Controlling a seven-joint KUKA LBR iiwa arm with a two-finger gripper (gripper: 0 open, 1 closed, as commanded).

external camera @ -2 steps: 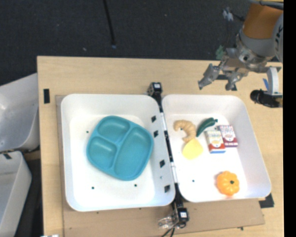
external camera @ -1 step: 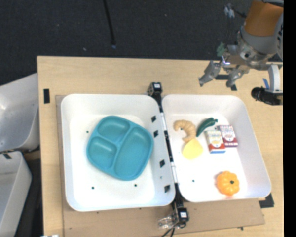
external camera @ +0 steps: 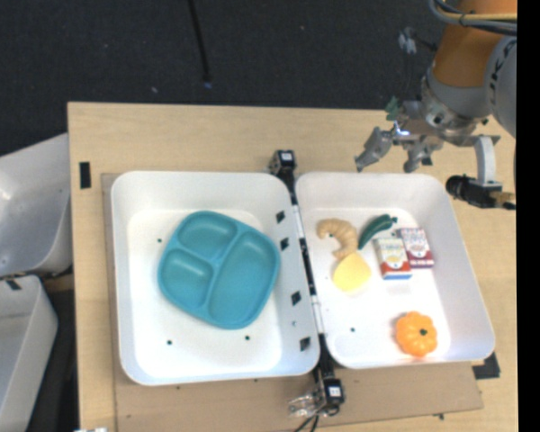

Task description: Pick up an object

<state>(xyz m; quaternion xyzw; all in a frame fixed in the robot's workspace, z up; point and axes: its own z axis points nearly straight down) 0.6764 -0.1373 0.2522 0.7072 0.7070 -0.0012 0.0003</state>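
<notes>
The right bin (external camera: 450, 207) holds a tan ginger-shaped piece (external camera: 337, 232), a green pepper (external camera: 375, 229), a yellow lemon-like piece (external camera: 350, 273), a small red and white carton (external camera: 405, 251) and an orange pumpkin (external camera: 416, 333). My gripper (external camera: 394, 152) hangs above the bin's far rim, behind the objects and apart from them all. Its two grey fingers (external camera: 371, 149) are spread open with nothing between them.
The left bin (external camera: 130, 205) holds a teal divided plate (external camera: 219, 268). A row of black clips (external camera: 299, 268) runs along the seam between the bins. A white container (external camera: 22, 210) stands off the bench at the left.
</notes>
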